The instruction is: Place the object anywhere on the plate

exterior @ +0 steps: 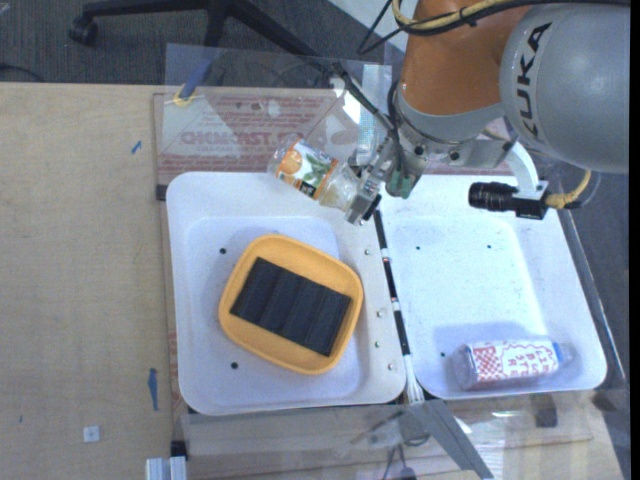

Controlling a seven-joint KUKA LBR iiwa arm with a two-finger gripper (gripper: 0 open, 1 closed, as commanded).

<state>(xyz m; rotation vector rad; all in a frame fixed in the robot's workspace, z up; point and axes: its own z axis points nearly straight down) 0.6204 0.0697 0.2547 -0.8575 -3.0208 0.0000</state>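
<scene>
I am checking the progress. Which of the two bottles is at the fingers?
The clear bottle with the orange label, at the left bin's far edge. The red-and-white bottle lies in the right bin.

The arm is smooth grey casing with black "KUKA" lettering and a broad orange band. Yellow and black cables loop over the band. A black cylinder juts beside the wrist; near it, green-tinted metal sits above the dark fingers.
</scene>
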